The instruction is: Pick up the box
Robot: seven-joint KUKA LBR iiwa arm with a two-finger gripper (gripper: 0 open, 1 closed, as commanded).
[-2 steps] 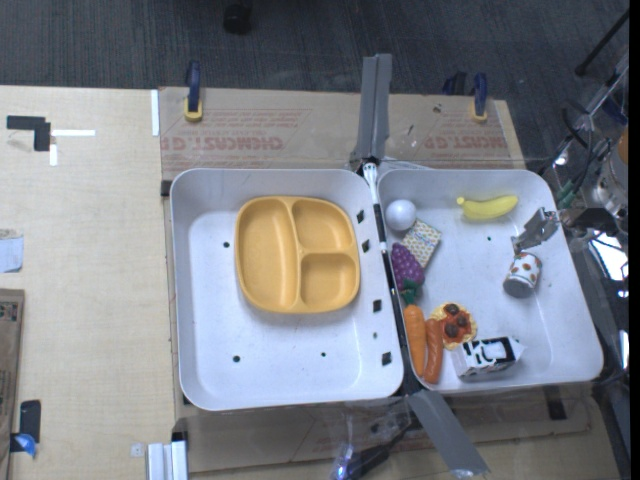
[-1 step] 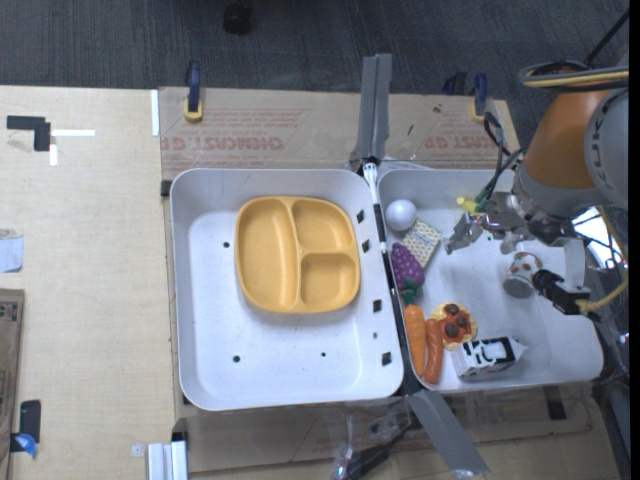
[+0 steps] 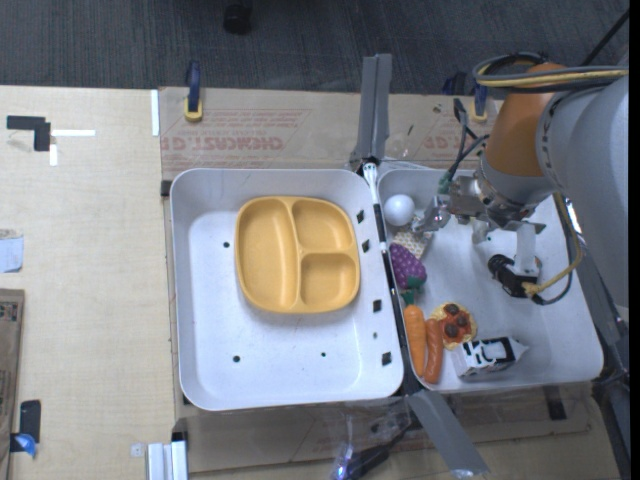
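Observation:
The box point(image 3: 488, 355) is small, white with black print, and lies on its side near the front edge of the right bin point(image 3: 560, 328). My gripper point(image 3: 478, 218) hangs over the back half of that bin, below the orange wrist band, well behind the box and apart from it. Nothing shows between the gripper and the box except bare bin floor. A black cable loop point(image 3: 505, 273) dangles beside the gripper.
In the right bin lie a white ball point(image 3: 399, 208), purple grapes point(image 3: 406, 266), two carrots point(image 3: 416, 338) and a pizza toy point(image 3: 455, 323) just left of the box. The left bin point(image 3: 200, 348) holds a yellow divided plate point(image 3: 297, 253).

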